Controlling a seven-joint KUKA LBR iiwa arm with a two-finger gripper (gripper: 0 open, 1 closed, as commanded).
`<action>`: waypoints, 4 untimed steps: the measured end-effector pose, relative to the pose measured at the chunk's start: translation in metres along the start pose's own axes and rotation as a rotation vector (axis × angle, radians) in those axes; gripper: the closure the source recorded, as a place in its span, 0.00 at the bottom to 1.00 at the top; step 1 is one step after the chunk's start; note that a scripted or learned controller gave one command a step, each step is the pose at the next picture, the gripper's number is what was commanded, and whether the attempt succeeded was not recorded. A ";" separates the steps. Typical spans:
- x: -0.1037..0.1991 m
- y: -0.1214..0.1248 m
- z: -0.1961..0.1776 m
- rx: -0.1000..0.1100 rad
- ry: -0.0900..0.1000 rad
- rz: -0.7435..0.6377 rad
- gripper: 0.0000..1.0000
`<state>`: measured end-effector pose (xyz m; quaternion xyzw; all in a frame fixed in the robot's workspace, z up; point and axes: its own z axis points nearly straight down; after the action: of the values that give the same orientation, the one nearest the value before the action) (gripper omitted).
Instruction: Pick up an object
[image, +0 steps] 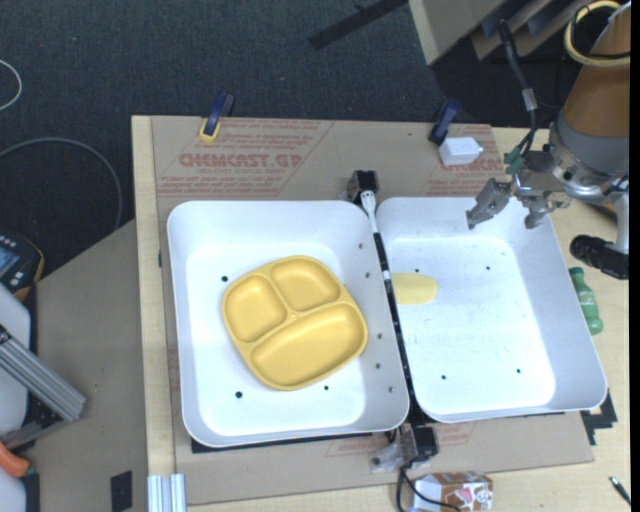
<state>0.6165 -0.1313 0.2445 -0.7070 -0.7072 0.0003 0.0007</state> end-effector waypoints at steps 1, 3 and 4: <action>0.057 -0.080 -0.096 -0.007 0.001 -0.005 0.00; 0.136 -0.117 -0.233 -0.007 -0.001 -0.002 1.00; 0.170 -0.139 -0.168 0.007 0.000 -0.003 1.00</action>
<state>0.4779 0.0391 0.4131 -0.7060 -0.7082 0.0030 0.0030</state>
